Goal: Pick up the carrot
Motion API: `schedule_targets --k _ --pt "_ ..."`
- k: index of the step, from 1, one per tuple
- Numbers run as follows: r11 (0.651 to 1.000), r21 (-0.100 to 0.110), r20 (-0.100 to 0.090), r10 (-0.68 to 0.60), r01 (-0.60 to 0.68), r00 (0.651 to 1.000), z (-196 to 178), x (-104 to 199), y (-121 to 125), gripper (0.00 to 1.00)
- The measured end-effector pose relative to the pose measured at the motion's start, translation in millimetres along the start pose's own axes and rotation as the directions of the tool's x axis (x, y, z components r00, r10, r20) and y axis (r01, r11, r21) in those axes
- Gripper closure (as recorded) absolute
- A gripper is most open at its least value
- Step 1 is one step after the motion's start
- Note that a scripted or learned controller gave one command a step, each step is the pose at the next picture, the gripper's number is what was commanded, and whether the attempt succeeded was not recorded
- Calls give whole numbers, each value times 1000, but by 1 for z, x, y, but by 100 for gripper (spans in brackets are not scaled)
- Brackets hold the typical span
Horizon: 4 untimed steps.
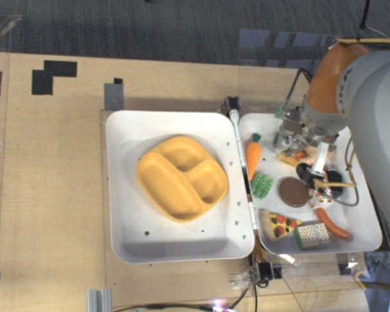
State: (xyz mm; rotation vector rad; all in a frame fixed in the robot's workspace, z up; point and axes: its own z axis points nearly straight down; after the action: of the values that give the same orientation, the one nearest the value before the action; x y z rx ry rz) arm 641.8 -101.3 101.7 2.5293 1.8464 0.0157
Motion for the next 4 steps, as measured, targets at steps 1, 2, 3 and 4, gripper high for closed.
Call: schedule_targets --k 1,2,3,4 --pt "1000 1 0 -1 1 1000 1 0 0 0" --pt "976 6 2 217 -217 976 14 11 -23 0" --pt "916 7 1 402 -402 916 14 11 -33 0" --pt "586 3 0 810 -810 586 -88 36 -11 0"
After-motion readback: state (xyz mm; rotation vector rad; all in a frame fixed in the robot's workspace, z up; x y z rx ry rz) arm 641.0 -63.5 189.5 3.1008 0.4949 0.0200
